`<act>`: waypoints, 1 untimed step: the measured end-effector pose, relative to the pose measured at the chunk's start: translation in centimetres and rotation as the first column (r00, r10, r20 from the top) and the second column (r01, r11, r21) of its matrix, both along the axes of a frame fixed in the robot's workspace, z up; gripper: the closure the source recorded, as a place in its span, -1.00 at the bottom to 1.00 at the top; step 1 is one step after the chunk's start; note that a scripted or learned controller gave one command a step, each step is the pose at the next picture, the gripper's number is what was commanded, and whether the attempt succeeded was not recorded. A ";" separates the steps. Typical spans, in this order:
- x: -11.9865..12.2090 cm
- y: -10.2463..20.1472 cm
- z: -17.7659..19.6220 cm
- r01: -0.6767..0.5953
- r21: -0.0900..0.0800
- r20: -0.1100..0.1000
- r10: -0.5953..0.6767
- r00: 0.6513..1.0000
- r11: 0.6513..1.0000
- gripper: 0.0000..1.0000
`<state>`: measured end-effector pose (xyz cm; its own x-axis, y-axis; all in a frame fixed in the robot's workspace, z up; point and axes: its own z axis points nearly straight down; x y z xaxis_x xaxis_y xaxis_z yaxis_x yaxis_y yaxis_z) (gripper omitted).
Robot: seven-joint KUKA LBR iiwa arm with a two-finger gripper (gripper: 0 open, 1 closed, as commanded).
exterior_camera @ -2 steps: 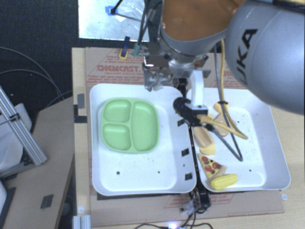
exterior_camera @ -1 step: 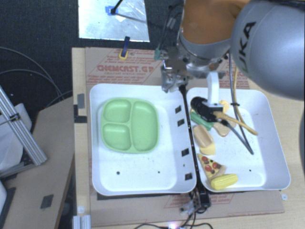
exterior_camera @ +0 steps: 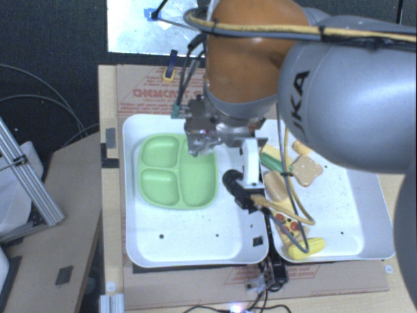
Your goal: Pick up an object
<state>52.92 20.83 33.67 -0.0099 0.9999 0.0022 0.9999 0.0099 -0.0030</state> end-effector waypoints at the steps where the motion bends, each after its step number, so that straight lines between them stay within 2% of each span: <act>1: 7.5 -3.0 -7.6 0.013 -0.004 0.003 -0.013 1.000 1.000 1.00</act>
<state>60.41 17.83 26.05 0.0027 1.0000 -0.0019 1.0000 -0.0027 0.0004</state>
